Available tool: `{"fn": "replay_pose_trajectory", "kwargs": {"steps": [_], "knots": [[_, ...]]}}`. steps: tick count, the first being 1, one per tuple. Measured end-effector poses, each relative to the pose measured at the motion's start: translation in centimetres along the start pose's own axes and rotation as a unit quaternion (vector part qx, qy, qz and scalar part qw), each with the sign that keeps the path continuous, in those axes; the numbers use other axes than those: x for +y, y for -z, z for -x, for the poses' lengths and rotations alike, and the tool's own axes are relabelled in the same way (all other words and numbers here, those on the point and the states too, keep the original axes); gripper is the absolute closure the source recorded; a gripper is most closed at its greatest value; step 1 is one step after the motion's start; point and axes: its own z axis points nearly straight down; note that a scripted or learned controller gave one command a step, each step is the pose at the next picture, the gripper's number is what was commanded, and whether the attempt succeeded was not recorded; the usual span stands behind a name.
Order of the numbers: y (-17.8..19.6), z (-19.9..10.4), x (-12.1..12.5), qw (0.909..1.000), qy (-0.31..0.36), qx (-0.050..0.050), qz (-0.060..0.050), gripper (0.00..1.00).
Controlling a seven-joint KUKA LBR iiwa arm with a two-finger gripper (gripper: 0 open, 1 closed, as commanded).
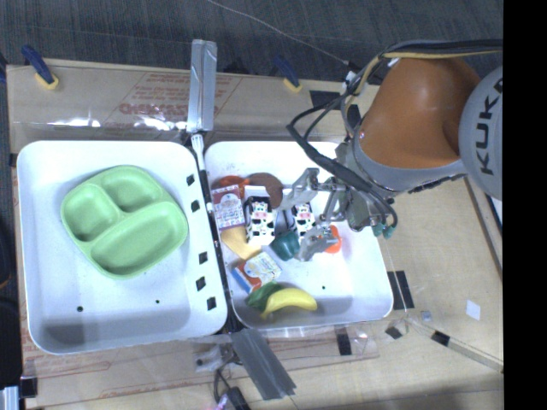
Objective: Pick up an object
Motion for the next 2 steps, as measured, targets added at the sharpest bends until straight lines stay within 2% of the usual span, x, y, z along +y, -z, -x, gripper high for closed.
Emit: {"fn": "replay_pose_trajectory", "kwargs": {"steps": [1, 2], "knots": [[-15.1, 6.8, 0.1, 1.0000, 0.002, -0.005, 0.000, 0.00], [-16.7, 8.7, -1.3, 0.9999, -0.002, -0.011, 0.002, 0.00]]}}
